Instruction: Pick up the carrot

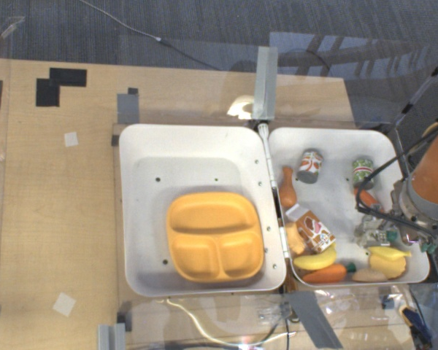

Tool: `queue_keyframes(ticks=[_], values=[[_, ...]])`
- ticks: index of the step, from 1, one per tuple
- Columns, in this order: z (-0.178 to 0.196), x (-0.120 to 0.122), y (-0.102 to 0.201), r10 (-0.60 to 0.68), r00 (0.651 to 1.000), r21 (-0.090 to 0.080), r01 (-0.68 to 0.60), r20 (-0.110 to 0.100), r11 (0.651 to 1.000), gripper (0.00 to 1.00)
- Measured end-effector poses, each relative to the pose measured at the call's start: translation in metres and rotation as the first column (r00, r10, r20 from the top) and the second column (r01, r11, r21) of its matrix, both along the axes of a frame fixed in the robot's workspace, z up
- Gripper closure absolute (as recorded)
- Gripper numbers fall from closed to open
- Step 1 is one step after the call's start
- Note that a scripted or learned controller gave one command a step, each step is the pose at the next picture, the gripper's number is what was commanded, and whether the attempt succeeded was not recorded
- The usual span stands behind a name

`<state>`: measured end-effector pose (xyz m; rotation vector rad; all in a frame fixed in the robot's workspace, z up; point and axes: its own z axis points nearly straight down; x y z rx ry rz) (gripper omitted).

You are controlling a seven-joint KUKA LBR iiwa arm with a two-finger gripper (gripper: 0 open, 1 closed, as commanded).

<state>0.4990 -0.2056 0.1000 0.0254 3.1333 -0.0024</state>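
Camera view: the arm enters from the right, its end effector [383, 232] low over the right bin [336, 141], finger state indiscernible; the carrot [323, 274] lies at the bin's front wall, beneath a banana [315, 259].

Robotics lab or test cell. Pale wood-grain bench [51, 217] carries two shallow white plastic bins [142, 195] side by side, fixed by grey metal brackets [265, 79]. Black square markers [58, 84] stuck to bench top. Thin cables [204, 325] trail along front edge. Grey-blue carpet floor [204, 13] beyond.
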Motion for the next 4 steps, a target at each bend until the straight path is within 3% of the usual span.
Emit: queue_keyframes(ticks=[1,2,3,4], values=[[0.096,-0.003,-0.001,0.175,0.984,-0.006,-0.175,0.007,0.985,1.0],[0.085,0.021,0.031,0.289,0.957,-0.002,-0.289,0.001,0.957,1.0],[0.025,0.019,0.001,0.504,0.864,-0.001,-0.504,-0.004,0.864,1.0],[0.082,0.007,0.028,0.516,0.857,-0.007,-0.516,0.002,0.857,1.0]])
